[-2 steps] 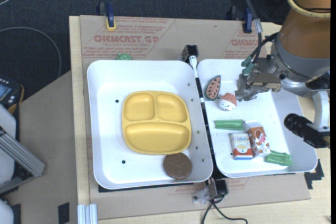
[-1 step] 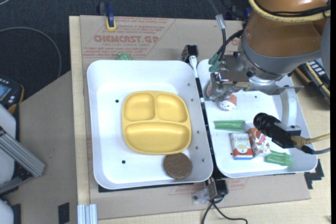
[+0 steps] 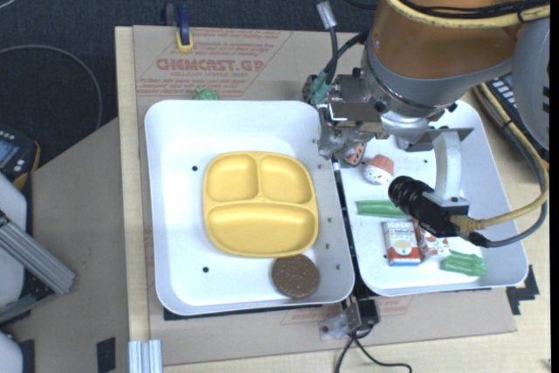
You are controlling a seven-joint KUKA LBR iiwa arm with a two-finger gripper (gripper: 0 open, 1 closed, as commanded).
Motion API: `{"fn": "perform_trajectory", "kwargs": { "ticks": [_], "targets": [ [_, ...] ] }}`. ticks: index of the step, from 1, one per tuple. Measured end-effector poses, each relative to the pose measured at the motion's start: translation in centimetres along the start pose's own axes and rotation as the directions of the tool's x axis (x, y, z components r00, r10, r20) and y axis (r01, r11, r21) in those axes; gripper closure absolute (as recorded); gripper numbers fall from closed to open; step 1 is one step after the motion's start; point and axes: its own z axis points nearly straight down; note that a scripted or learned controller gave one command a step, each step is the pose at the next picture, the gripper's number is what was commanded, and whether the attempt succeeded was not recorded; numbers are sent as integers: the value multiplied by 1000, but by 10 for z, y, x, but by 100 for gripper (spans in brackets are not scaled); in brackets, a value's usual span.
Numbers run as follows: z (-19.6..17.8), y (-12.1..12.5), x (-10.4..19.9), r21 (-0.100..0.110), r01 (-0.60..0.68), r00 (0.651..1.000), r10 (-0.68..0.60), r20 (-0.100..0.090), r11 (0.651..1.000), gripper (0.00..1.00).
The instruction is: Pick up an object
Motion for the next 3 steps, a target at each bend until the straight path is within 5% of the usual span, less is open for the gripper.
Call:
{"fn": "perform_trajectory", "kwargs": {
  "ticks": [1,2,3],
  "targets": [
    [-11,0,-6,2,-4,1000,4,2,1000,100],
    [100,17,-77,17,-15,1000,15,6,1000,100],
    [19,1,-39,-4,-1,1000,1,-1,1000,100]
  ]
}}
